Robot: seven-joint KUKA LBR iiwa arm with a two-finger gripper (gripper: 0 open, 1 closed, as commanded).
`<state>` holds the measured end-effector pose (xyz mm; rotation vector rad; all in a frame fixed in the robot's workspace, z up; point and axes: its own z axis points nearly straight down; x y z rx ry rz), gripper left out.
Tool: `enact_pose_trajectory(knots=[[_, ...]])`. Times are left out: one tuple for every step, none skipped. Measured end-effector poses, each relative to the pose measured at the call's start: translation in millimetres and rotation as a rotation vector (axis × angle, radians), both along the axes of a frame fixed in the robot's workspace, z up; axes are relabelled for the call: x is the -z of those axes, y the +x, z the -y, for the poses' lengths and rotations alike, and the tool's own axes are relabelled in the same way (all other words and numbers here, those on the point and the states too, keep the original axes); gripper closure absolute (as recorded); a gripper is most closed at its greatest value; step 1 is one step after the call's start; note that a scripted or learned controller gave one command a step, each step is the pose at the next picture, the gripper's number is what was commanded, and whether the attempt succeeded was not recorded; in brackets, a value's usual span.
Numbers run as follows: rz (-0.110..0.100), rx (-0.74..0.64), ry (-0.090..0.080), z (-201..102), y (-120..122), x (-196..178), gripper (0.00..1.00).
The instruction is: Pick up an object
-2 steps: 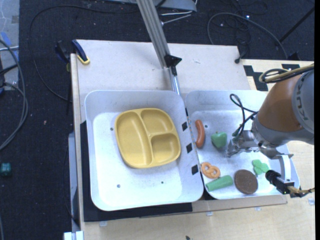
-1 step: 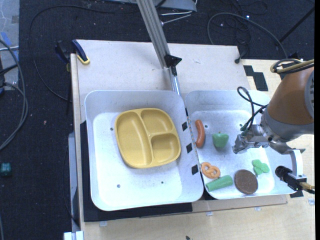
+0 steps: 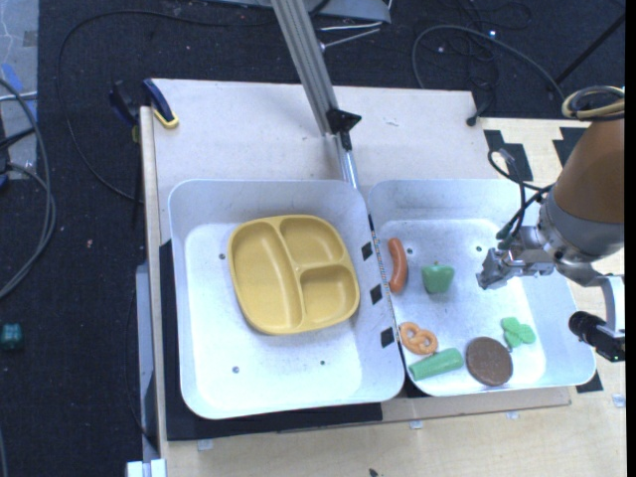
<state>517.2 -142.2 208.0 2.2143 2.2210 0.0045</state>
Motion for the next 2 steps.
enact_pose_trajectory(knots=[[-0.005, -0.005, 0.004, -56, -6, -12, 1.0], [-0.007, -0.005, 0.004, -109, -6, -3, 1.0]])
